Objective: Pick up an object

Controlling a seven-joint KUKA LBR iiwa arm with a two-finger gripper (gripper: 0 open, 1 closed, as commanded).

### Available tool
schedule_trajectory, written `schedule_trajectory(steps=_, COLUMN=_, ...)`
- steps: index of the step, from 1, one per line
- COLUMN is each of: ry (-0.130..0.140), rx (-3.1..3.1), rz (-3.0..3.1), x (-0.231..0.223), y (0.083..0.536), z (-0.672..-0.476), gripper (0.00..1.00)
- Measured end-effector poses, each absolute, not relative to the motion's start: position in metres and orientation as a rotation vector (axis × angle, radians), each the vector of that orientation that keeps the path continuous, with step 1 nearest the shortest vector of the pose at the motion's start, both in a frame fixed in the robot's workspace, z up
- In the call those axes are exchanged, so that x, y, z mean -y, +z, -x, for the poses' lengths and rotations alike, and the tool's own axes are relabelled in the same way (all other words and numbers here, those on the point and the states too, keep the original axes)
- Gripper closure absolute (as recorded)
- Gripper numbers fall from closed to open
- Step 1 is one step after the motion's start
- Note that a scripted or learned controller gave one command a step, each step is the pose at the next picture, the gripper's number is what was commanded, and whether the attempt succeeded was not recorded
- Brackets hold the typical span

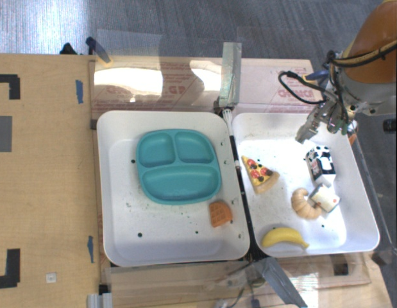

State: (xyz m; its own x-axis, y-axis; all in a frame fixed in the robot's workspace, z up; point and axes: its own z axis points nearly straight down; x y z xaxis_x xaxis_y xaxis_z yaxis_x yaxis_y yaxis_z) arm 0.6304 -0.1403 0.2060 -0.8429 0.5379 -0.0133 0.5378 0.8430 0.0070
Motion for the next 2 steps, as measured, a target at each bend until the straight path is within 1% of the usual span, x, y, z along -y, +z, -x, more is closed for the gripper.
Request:
schedule_trajectory(steps=1, ry=0.006, rx=-3.015, rz=-0.819, x=0.088, y=0.294, z=-0.593, gripper=1.0)
schedule_trajectory(steps=2, ry=0.0, rx=-3.073, rz=-0.621, x=0.094, y=0.289, z=-0.511, gripper=1.0)
